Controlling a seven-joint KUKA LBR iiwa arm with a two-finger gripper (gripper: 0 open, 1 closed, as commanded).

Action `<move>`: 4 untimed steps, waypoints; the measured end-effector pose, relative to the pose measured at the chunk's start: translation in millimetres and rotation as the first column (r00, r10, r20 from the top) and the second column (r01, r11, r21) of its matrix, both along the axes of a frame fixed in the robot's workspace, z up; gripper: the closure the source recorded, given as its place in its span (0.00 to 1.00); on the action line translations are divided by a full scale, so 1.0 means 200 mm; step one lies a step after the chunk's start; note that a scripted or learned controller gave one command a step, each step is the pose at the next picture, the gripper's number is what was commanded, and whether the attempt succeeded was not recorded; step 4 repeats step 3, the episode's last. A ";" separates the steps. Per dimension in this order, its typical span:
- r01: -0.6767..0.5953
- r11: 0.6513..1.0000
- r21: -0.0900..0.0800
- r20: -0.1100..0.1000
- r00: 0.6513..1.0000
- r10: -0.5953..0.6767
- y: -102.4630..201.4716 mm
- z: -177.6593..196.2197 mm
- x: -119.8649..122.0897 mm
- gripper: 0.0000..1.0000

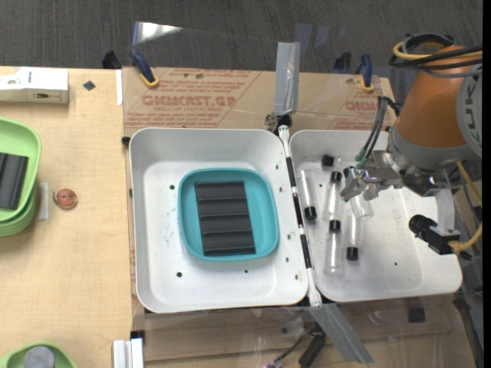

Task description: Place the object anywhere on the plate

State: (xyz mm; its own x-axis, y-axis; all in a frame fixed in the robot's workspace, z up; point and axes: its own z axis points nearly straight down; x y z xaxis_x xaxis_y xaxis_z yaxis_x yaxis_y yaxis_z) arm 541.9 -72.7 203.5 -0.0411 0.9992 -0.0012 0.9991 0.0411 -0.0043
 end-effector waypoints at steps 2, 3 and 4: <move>-0.378 0.926 0.001 0.002 0.926 0.378 0.50 -0.07 -0.01 1.00; -0.378 0.926 0.001 0.002 0.926 0.378 0.50 -0.07 -0.01 0.00; -0.378 0.926 0.001 0.002 0.926 0.378 0.50 -0.07 -0.01 0.00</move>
